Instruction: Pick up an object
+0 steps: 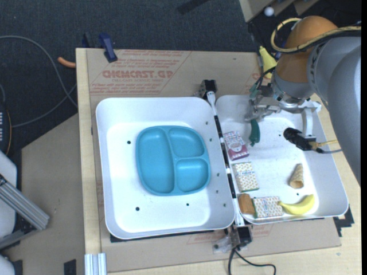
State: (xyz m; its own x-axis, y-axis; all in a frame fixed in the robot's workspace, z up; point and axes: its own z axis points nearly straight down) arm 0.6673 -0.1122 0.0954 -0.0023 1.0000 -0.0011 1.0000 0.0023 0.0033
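Tool (256, 113): sits low over the back left part of the right bin (275, 159). Honestly can't tell from this angle whether it's apart or closed.
Teal thing (254, 132): small dark-teal strip right under the tool, touching it or nearly. Can't say if it's gripped or just lying on the bin floor. It's my bet for the target.
Feel: looks thin and light, probably soft plastic or rubbery. Weight's no worry, but I'd guess it could flex or squirt out of a pinch.
Hold: it runs long from back to front, so I'd pinch across the narrow width near the middle.
Pink packet (235, 144): just left of the teal thing, close enough to get nudged.
Banana (299, 206): at the front edge, curved and slick-looking, well apart from the tool.
Cone (296, 176): near the right wall. Looks brittle, so I'd leave it.
Left bin (114, 171): has a blue plate (172, 159) in it, out of the way.
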